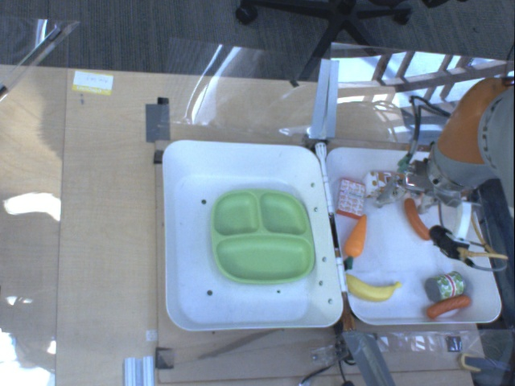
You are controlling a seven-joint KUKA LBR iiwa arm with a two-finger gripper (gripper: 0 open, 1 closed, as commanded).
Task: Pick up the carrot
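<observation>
end effector (400, 185): finger state cannot be told, over right bin (483, 316) | carrot (356, 237): lying down-left of it, apart | banana (372, 289): below carrot

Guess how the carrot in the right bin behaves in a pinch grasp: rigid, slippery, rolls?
The carrot looks like smooth moulded plastic, so probably rigid, light and somewhat slick. Its tapered, rounded body may squirt out of a pinch or roll if nudged. It lies close to the bin wall, which likely limits end effector clearance.

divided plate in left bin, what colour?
Light green; the three-compartment plastic plate in the left white bin shows clearly in the camera view.
</observation>
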